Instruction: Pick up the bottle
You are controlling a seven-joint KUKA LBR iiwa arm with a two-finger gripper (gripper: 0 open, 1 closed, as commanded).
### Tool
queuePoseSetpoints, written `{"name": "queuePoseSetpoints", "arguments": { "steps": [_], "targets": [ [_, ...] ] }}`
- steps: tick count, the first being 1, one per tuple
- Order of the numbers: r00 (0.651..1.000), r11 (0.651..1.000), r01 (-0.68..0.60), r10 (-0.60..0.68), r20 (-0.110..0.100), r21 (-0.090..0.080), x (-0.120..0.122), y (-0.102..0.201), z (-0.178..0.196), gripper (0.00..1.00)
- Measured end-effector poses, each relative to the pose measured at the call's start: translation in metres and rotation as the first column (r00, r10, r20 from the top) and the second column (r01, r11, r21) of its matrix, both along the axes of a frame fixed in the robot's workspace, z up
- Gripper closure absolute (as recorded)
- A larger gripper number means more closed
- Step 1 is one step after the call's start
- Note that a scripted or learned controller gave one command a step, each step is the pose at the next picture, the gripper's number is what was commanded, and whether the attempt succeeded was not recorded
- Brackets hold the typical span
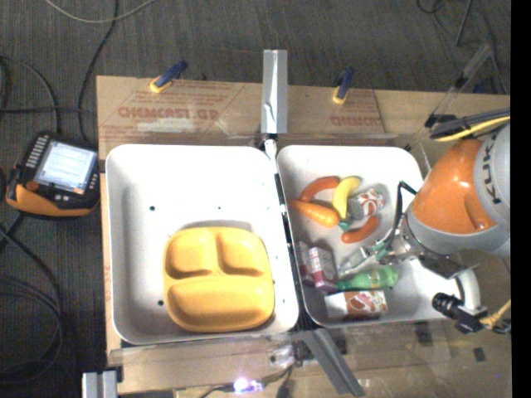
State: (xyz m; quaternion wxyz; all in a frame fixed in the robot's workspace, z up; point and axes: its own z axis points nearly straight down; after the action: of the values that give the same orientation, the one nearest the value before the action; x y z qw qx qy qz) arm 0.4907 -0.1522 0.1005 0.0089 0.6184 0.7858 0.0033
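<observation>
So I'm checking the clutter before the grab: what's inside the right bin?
The right bin holds a banana, a carrot, a green bottle and a box. The arm covers its right side, hiding anything under it.

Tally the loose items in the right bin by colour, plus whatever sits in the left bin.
Orange or red: 3
Yellow: 1 banana
Green: 1 bottle
Red-and-white packs: 2
Pink: 1
Left bin: 1 yellow tray
Total: 9

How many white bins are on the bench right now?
2. The left bin holds a yellow tray; the right bin holds the bottle and toy food, partly hidden by the arm.
</observation>
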Motion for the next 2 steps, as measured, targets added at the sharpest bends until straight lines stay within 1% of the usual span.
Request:
{"name": "queuePoseSetpoints", "arguments": {
  "steps": [1,2],
  "targets": [
    [0.99,0.99,-0.139,0.139,-0.009,0.003,-0.004,-0.007,-0.005,0.0],
    [0.966,0.966,-0.258,0.258,-0.02,0.006,0.023,-0.049,0.07,0.0]
  ]
}}
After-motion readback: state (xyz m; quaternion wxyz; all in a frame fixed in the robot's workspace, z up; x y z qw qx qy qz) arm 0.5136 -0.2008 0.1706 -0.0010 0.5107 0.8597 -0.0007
